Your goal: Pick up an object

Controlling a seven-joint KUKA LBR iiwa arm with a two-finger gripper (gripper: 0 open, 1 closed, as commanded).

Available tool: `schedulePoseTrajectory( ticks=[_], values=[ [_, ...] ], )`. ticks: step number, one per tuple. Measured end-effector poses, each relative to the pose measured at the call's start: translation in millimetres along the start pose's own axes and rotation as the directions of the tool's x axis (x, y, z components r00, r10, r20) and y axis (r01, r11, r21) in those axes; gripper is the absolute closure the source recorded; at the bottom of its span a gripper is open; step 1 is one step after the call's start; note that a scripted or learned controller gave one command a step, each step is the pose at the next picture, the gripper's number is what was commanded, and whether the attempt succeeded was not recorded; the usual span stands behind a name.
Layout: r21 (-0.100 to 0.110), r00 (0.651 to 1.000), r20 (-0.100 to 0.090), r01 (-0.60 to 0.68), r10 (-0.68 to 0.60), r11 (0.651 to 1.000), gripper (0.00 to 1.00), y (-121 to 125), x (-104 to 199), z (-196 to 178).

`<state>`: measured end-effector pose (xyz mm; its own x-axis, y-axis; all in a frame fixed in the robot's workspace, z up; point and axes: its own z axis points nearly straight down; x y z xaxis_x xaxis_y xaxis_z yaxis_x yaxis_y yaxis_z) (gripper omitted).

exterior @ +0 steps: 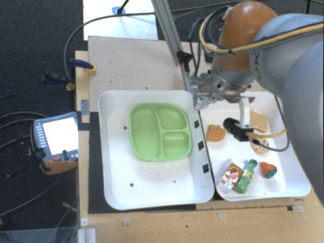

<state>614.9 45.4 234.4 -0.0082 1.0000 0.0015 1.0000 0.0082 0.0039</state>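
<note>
My gripper (200,100) hangs under the orange wrist band, over the rim between the two bins near their far end. In the right bin (298,186), a waffle piece (215,133) lies just below and right of the gripper. A slice of toast (258,120) and a chocolate-chip cookie (260,146) lie further right. Toward the front are a green bottle (244,176), a small printed carton (231,176) beside it and a strawberry (268,170). I see nothing held in the gripper.
A green divided plate (161,131) rests in the left bin (116,186). A slanted metal pole (169,29) crosses behind the gripper. A pendant with a screen (58,140) sits left of the bench.
</note>
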Motion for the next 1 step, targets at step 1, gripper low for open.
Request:
schedulePoseTrajectory(
  ticks=[1],
  values=[
    [-0.001,1.000,0.000,0.000,0.000,1.000,1.00,22.4,40.5,-1.7]
  ],
)
